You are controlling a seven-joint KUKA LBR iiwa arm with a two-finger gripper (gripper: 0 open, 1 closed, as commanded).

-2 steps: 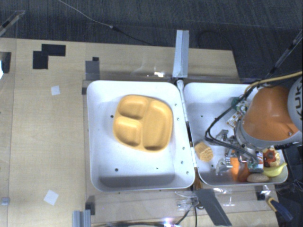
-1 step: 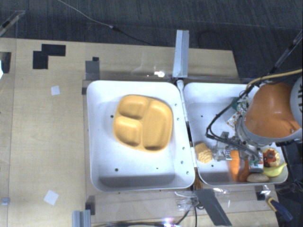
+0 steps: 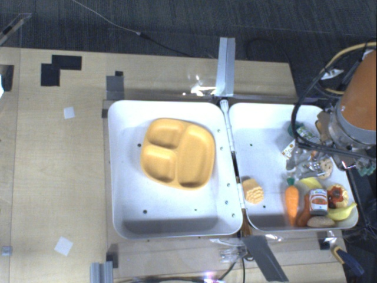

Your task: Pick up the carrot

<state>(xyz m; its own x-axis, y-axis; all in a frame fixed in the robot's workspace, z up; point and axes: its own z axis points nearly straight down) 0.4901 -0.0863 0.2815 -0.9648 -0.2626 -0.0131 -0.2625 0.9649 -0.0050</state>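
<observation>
Hovering over the right bin (image 3: pixel 259 128), near its right wall, w/ my fingers (image 3: pixel 307 167) hanging just above the near-right corner where the clutter sits. Can't tell from this angle whether they're spread or pressed together; the metal bits blur into the cables. Nothing visibly pinched between them.

The carrot (image 3: pixel 291 201) lies in the right bin close to its near edge, long axis running roughly front-to-back, top end pointing toward me. It's just below and slightly left of where I hang. Tight spot: a small jar w/ a red label (image 3: pixel 318 201) sits right beside it on the right, a banana (image 3: pixel 341 212) curls along the near-right corner, something reddish-brown touches the carrot's near end. A yellow corn-like piece (image 3: pixel 253 191) sits apart to its left, near the divider btw bins. The left bin (image 3: pixel 126 158) holds a yellow divided plate (image 3: pixel 177 152), not my concern.

Step, as I judge it: approach phase, pre-grasp. Not yet on the carrot.

Next move needs, I reckon: shift a bit toward the near edge and left so I'm centred over the carrot's middle, turn the wrist so I close across its narrow width, then drop straight down. Risk is clipping the jar on the right side, so the left side gives more room.
</observation>
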